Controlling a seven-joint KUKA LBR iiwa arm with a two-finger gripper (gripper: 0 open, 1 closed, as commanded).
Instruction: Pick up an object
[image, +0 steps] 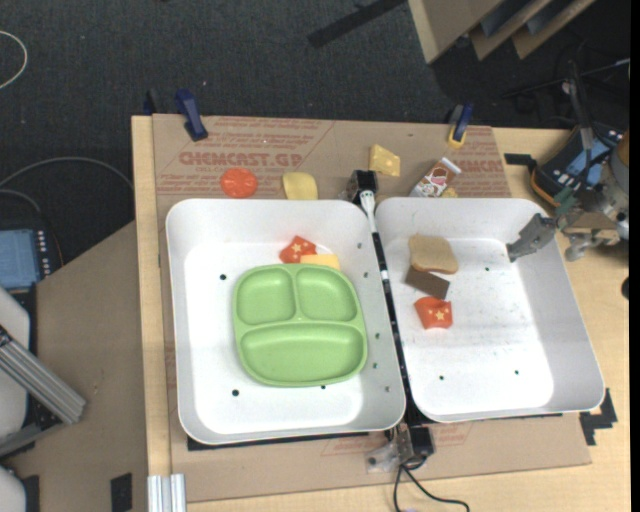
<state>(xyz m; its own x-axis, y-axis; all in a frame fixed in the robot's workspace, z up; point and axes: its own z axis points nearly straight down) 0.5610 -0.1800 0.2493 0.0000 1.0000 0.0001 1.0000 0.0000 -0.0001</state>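
The right bin (560, 330) holds a tan bread-like piece (432, 254), a dark brown block (427, 281) just below it, and a small red toy (434, 314) nearer the front. In the left bin (190, 300) lies a green divided plate (298, 325), with a red strawberry-like toy (297, 250) and a yellow piece (321, 262) at its far edge. My gripper (548, 240) hangs over the right bin's far right corner, well to the right of the bread piece and apart from every object. Nothing shows in its grasp.
Loose items lie on the cardboard behind the bins: an orange disc (238, 182), a yellow lump (299, 186), a black piece (362, 183), a yellow wedge (384, 159) and a small carton (433, 180). Blue clamps (190, 113) grip the far edge.
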